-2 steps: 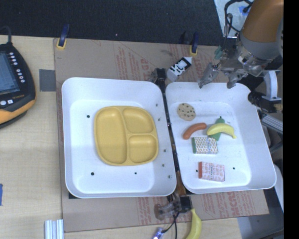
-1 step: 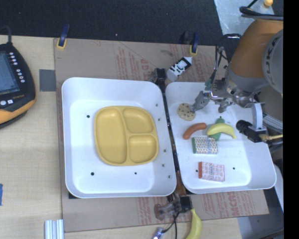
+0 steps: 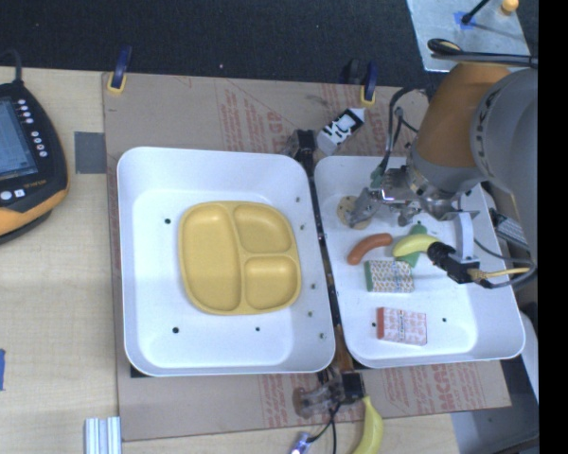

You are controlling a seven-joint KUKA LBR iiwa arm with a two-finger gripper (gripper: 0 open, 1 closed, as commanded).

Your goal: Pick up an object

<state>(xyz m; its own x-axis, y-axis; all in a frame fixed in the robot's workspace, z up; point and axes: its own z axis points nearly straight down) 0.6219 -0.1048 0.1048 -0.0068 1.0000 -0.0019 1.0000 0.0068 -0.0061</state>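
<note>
Sausage (image 3: 369, 248) (reddish) in right bin (image 3: 488, 339), long axis tilted up-right

Both bins (image 3: 133, 253) white. Divided plate (image 3: 239, 256) pale yellow. Sausage (image 3: 369, 247) orange-red. Banana (image 3: 415, 245) yellow w/ green tip. Two small packets: one (image 3: 389, 275) green-speckled, other (image 3: 400, 325) red & white print. Arm (image 3: 473, 121) grey w/ orange band.

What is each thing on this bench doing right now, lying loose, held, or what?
Yellow divided tray: flat in the left bin.
Sausage: lying loose in the right bin.
Banana: lying beside the sausage.
Two small cartons: lying flat, untouched.
Cookie: lying next to the gripper.
Gripper: low over the right bin's far end.
</note>
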